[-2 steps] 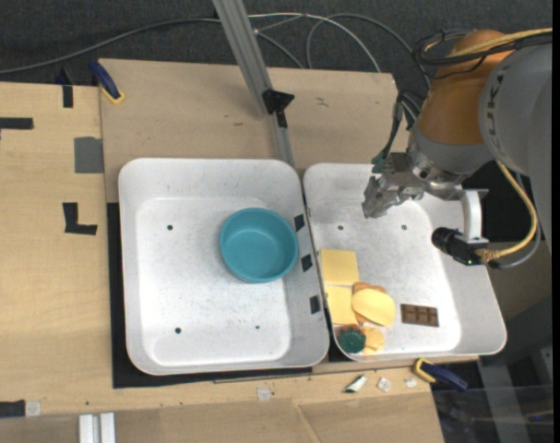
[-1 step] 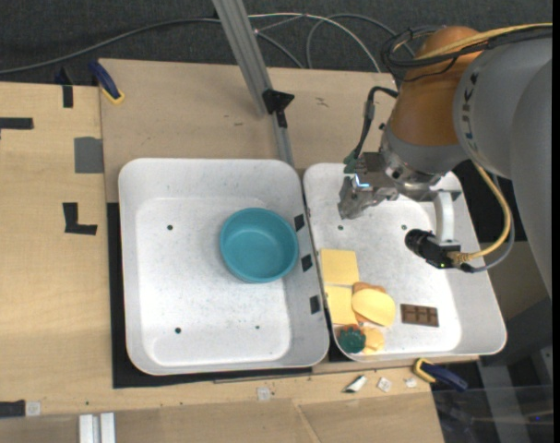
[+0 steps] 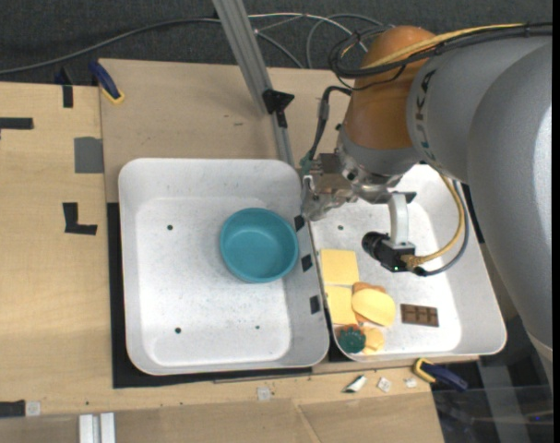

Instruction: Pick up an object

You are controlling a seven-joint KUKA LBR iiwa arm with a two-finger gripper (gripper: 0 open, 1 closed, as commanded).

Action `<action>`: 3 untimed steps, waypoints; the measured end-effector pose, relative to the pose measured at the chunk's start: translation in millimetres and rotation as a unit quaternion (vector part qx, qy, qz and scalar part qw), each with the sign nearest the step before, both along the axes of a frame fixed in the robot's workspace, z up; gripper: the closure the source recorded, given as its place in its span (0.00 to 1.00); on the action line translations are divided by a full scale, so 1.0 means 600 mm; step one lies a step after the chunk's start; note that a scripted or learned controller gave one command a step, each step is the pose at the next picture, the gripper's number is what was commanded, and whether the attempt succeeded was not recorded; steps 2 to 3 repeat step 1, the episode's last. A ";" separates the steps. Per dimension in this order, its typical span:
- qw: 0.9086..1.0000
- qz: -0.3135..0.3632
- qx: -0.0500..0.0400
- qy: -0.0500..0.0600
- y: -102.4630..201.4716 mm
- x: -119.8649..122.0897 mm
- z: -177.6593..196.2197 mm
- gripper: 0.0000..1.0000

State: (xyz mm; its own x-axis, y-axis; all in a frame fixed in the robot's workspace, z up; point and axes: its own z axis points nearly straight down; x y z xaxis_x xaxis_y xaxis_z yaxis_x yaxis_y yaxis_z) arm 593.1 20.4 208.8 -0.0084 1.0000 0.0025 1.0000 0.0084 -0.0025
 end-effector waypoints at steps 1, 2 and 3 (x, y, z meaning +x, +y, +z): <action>1.000 0.000 0.000 -0.001 0.090 -0.002 0.027 1.00; 1.000 0.000 0.000 -0.001 0.090 -0.002 0.027 1.00; 1.000 0.000 0.000 -0.001 0.090 -0.002 0.027 1.00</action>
